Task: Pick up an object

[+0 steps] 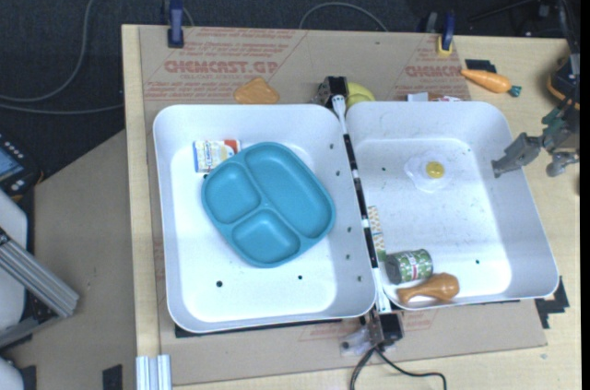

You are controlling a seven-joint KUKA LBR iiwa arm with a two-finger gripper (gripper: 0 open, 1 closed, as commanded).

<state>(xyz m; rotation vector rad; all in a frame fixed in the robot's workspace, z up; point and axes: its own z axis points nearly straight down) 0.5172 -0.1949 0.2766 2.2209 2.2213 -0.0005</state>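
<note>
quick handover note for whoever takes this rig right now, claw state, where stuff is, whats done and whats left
Claw: at the right bin's right rim, holding nothing.
Left bin: blue divided plate with a small carton at its upper left.
Right bin: fried egg toy near the top; green can and drumstick toy at the lower left corner.
Done: nothing picked.
Left: choose an object and grasp it.

The gripper is a small grey metal piece with two slim, dull fingers that end in darker tips (details blur at this size). Behind it, the wrist looks dark and blocky, with an orange band above.
</note>
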